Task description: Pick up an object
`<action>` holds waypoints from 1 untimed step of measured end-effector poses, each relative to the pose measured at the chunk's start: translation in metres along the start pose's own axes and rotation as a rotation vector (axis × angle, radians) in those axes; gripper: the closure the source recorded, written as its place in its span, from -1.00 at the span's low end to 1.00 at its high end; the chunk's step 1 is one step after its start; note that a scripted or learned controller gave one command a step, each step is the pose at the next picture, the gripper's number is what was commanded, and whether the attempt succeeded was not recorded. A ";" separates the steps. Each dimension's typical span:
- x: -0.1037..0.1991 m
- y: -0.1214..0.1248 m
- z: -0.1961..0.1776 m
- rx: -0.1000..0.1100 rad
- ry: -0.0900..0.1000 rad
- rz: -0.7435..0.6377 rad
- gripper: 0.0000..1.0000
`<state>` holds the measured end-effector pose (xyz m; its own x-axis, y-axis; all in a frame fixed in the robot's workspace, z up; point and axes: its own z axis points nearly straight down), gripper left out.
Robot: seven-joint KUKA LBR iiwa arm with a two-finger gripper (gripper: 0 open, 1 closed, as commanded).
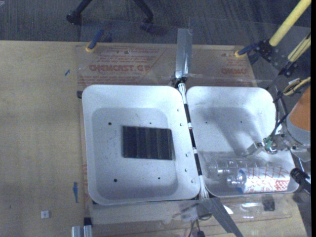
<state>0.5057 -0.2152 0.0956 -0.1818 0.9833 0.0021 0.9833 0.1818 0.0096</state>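
Observation:
A dark ribbed rectangular panel (pixel 147 142) lies flat in the middle of the left bin (pixel 98 107). Along the near wall of the right bin (pixel 222 100) lies a clear plastic bottle (pixel 228 171) on its side, with a blue cap toward the front. Beside it, to the right, is a white packet with red print (pixel 264 181). My gripper (pixel 255 148) reaches in from the right edge and sits low over the right bin, just above and right of the bottle and apart from it. The orange band (pixel 302 113) of the arm is at the far right.
A metal divider post (pixel 183 53) stands behind the seam between the bins. Yellow-handled clamps (pixel 276 38) sit at the back right and cables (pixel 281 117) hang by the arm. A clear sheet covers the wooden bench behind the bins.

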 end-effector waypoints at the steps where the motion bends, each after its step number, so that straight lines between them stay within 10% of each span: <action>1: 0.025 -0.020 0.007 0.001 -0.006 -0.060 -1.00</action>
<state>0.4819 -0.1938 0.0881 -0.2407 0.9706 -0.0049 0.9706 0.2407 0.0084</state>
